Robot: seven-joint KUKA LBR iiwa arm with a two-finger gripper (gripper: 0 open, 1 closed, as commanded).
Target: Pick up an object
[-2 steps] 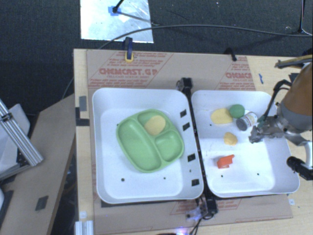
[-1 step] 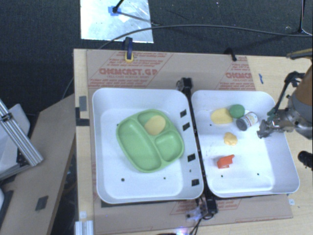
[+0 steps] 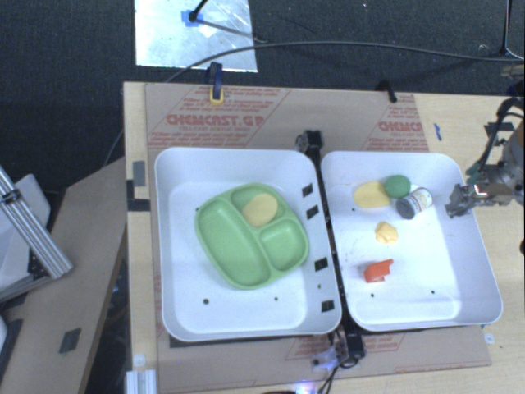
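My gripper hangs at the right bin's right rim, and I cannot tell its state from here; nothing shows in it. The pickable things lie loose in that bin, likely scattered so I can reach any: a yellow piece touching a green ball, a small can on its side just beside them, a yellow lump and a red piece lower down. The left bin holds a green tray with a yellow item in one compartment. The can lies nearest me.
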